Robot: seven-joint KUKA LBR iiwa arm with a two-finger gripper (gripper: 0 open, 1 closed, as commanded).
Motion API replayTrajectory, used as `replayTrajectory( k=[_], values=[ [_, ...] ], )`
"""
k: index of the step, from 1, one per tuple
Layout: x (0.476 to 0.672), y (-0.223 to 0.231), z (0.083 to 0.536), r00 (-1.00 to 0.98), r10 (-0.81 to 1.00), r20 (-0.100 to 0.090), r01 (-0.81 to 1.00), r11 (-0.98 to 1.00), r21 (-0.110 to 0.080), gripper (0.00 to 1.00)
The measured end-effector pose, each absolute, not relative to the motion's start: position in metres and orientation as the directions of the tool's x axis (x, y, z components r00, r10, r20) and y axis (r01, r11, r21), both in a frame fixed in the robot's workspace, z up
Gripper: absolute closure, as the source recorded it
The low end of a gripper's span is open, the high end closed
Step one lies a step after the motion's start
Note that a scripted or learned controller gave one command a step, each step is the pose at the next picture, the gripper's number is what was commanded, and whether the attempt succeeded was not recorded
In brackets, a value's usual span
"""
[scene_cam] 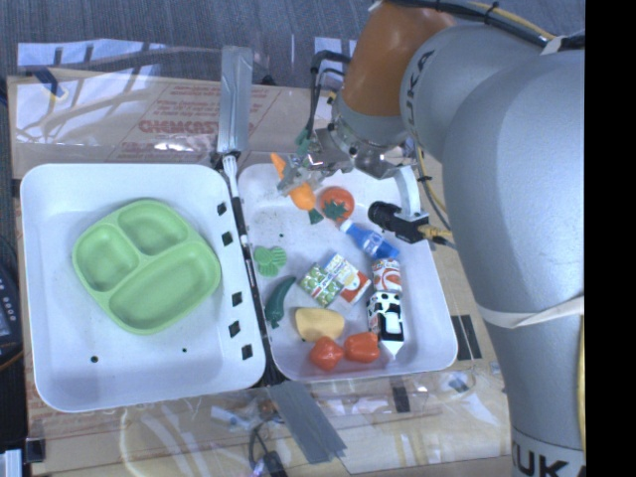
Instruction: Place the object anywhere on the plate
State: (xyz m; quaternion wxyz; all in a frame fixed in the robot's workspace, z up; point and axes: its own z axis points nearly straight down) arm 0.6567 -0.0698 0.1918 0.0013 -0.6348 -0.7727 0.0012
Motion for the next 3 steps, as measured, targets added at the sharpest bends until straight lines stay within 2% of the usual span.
replayTrajectory(
  k=[1,2,3],
  values=[
    [0.605,0.018,0.191,-0.154,0.988,0.001,0.988,0.154,-0.005,1.00],
    [0.605,0.017,0.191,-0.152,0.988,0.000,0.988,0.152,-0.005,0.00],
    [0.562,0.090,0.238,-0.717,0.697,0.002,0.697,0.717,-0.003,0.00]
  ],
)
